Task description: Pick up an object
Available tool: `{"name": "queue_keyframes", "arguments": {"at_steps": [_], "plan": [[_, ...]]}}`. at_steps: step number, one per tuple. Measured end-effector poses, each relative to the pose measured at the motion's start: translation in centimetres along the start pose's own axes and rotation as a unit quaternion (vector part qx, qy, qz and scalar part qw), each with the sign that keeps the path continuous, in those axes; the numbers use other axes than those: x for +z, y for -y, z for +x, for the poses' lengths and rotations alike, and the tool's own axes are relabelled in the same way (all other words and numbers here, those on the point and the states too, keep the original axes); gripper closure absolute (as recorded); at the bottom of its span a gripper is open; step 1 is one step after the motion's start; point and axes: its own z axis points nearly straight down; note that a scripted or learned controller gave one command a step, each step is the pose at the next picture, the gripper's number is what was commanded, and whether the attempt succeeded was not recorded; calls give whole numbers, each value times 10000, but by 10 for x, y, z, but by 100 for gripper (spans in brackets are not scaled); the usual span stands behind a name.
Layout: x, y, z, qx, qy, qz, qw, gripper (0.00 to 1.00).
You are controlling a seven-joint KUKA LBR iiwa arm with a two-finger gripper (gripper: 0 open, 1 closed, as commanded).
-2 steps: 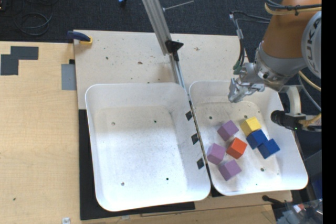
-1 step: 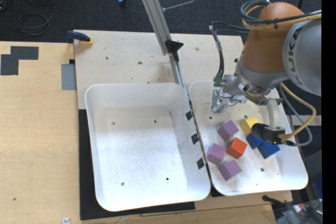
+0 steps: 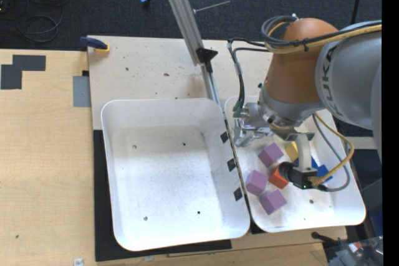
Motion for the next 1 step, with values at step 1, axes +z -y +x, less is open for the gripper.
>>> {"name": "queue_keyframes", "arguments": {"at_steps": [1], "plan": [[9, 18, 45, -5, 1, 0, 10000, 100]]}}
